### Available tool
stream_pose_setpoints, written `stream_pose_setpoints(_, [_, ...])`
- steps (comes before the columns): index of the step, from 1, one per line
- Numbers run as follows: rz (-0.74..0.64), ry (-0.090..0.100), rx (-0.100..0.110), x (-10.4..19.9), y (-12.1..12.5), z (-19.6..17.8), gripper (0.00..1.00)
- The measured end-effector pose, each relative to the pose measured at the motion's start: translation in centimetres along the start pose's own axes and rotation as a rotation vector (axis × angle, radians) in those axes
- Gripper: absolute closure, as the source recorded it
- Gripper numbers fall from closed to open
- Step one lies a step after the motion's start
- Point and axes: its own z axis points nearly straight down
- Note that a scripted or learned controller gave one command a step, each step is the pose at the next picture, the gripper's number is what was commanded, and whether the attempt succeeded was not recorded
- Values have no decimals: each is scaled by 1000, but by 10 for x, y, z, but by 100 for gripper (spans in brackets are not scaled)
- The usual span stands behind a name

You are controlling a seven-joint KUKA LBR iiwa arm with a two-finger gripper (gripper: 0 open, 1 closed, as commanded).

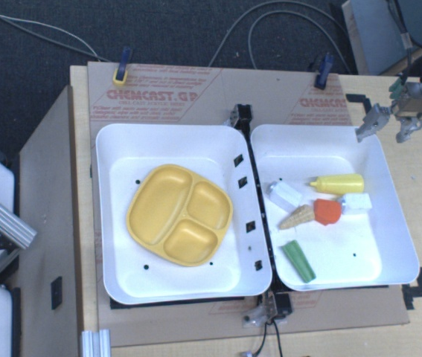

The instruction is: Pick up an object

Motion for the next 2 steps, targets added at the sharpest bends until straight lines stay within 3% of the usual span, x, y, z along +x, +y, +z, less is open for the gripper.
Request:
stream_pose_setpoints(1, [-2,-1,-3,0,1,-12,100])
stream_pose_setpoints(2, [1,-7,-16,-24,2,-134,100])
